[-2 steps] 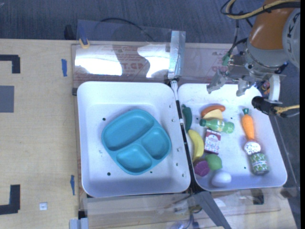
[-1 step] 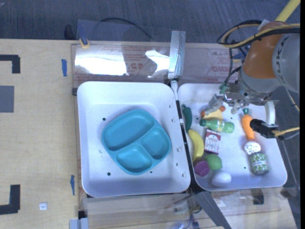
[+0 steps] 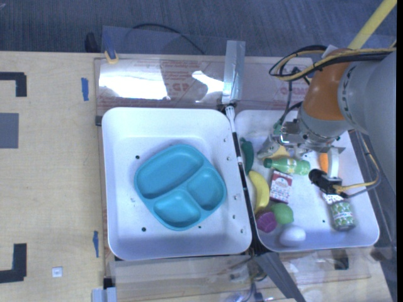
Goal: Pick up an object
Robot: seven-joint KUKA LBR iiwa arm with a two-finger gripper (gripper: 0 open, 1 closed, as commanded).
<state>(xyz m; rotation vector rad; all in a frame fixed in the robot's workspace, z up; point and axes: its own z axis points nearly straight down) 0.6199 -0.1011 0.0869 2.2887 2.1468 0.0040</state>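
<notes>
The right bin (image 3: 365, 228) holds several small items: a green bottle (image 3: 288, 165) lying on its side, a yellow banana (image 3: 258, 188), a red and white carton (image 3: 281, 187), a purple ball (image 3: 266, 221), a green ball (image 3: 284, 214), a white egg-shaped piece (image 3: 293, 234), a jar of green bits (image 3: 342, 215), an orange carrot (image 3: 323, 161) and a dark green piece (image 3: 246, 151). My gripper (image 3: 291, 141) hangs low over the bin's far part, just above the green bottle. Its fingertips are hidden among the wrist hardware.
The left bin (image 3: 119, 168) carries a blue three-compartment plate (image 3: 181, 185). A clear plastic panel (image 3: 164, 80) and a metal post (image 3: 233, 71) stand behind the bins. Cables (image 3: 296, 65) loop above the wrist. Wooden bench lies to the left.
</notes>
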